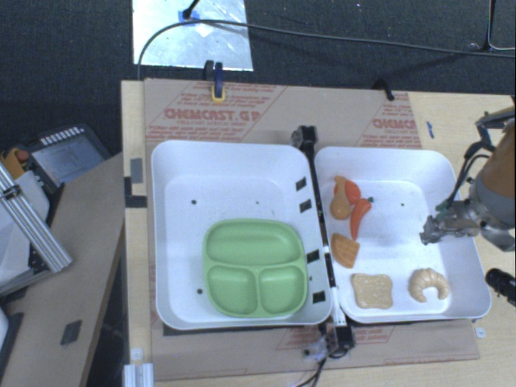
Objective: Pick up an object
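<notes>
Dark carpet-ish floor [64, 47] all around the bench. Shiny metal sheet [193, 21] lying past the bench's far edge, cables [363, 43] trailing across. Pale side table [68, 256] off the left edge, aluminium rail [32, 224] resting on it.

The arm enters at the right edge of the frame, at mid-height. Its grey wrist section slopes down and to the left, with cabling looped above it. The gripper [431, 230] sits at the arm's lower left end, pointing toward the frame's centre. Finger detail is unresolved.
</notes>
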Controlling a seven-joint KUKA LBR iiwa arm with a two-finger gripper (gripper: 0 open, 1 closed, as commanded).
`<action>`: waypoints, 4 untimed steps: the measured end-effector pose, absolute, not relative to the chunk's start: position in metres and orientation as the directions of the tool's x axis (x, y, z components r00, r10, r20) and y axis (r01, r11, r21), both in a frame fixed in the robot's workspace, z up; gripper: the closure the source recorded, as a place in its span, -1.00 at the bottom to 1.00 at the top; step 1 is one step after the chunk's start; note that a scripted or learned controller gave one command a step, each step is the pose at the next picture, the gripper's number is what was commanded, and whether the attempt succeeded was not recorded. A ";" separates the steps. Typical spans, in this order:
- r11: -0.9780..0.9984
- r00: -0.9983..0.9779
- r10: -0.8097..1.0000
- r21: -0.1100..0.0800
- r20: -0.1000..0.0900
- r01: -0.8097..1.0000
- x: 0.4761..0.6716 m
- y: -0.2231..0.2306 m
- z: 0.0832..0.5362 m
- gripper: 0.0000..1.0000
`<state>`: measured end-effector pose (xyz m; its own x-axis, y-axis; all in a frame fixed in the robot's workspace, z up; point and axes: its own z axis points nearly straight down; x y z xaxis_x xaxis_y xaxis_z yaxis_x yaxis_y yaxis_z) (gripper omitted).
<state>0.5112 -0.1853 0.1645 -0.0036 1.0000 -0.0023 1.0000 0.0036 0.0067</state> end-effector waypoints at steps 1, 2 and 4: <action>0.005 -0.004 1.000 0.008 -0.003 1.000 0.513 -0.186 0.219 1.00; 0.003 -0.003 1.000 0.002 -0.001 1.000 0.514 -0.186 0.211 1.00; 0.010 -0.010 1.000 0.001 0.002 1.000 0.516 -0.082 0.196 1.00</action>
<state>0.5161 -0.0822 0.1964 -0.0098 0.9999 0.0024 1.0000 0.0098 0.0012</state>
